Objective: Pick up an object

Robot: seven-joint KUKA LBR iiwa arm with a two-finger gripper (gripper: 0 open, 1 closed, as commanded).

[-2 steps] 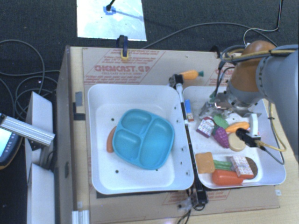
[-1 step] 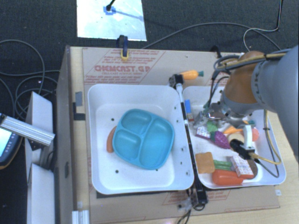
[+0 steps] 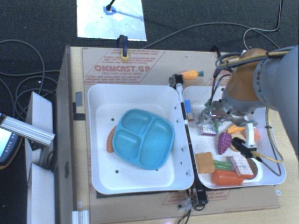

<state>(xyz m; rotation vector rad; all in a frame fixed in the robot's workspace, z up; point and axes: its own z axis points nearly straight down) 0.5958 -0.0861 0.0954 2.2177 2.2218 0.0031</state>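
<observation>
My gripper (image 3: 209, 117) is down in the right bin (image 3: 276, 174), near its upper left part, under the grey arm with the orange band (image 3: 243, 80). Just below it lie several toy foods: a small pink and white packet (image 3: 209, 130), a purple grape bunch (image 3: 224, 143), a tan toast slice (image 3: 204, 162), a red pepper-like piece (image 3: 227, 177), a green piece (image 3: 223, 164) and a checkered red and white block (image 3: 242, 164). The gripper's metal body hides what is right beneath it.
The left bin (image 3: 100, 171) bears a blue divided plate (image 3: 142, 138) with an orange sausage (image 3: 110, 139) at its left edge. A blue item (image 3: 188, 109) lies by the divider between the bins. An orange tool (image 3: 189, 74) sits behind the bins. Cables run at the right.
</observation>
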